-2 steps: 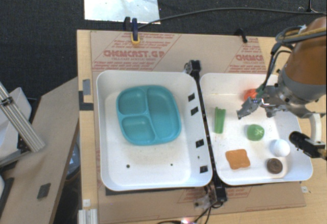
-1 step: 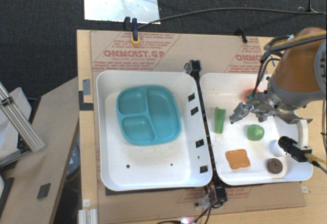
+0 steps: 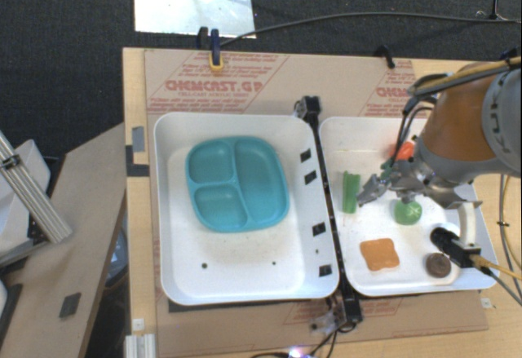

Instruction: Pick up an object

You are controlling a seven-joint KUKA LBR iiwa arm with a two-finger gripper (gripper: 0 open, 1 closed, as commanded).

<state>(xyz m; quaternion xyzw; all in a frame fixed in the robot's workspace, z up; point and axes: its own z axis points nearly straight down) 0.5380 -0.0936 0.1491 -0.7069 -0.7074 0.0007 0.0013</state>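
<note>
- Lying nearest the camera in the right bin are a flat orange square piece with a rough top and, further right, a small dark brown round piece just beside a black part of the arm's mount.
- Above them sits a rounded green object, partly covered by the tool.
- That tool reaches in from the right, low over the right bin; its metal tips point left toward an upright-lying green stick-like block, and I cannot tell how wide they stand or whether anything is between them.
- A small orange-red item peeks out behind the wrist, mostly hidden.
- In the left bin rests a smooth teal divided plate with three compartments.
- Both bins sit on a printed board on the worktop, with a blue-and-yellow clamp at its far edge.
</note>
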